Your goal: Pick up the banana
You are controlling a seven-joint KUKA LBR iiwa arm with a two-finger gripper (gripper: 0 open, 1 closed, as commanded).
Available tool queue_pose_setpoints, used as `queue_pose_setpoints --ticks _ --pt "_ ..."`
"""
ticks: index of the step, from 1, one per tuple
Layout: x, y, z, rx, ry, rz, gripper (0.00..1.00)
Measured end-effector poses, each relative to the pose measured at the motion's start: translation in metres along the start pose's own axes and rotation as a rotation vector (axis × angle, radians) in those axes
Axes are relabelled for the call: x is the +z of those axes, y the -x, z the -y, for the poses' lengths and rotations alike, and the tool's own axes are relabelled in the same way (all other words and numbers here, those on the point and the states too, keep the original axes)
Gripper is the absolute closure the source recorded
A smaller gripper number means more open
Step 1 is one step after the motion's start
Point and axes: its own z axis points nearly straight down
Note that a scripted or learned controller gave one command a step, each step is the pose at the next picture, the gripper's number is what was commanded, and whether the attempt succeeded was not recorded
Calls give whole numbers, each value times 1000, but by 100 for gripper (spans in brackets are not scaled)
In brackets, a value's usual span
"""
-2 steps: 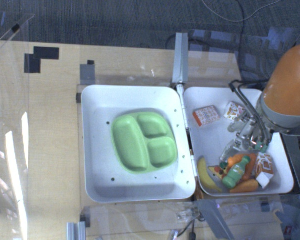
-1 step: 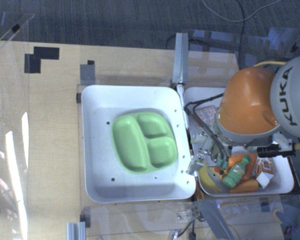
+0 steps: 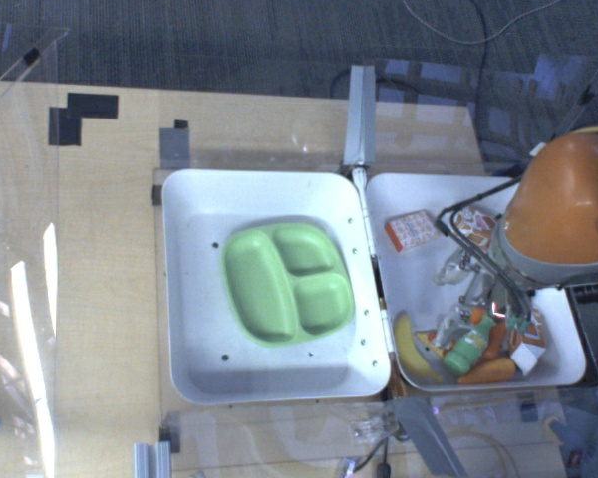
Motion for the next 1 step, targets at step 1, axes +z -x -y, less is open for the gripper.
queue_pose_setpoints --ticks 1 --pt "1 -18 -78 19 2 -3 0"
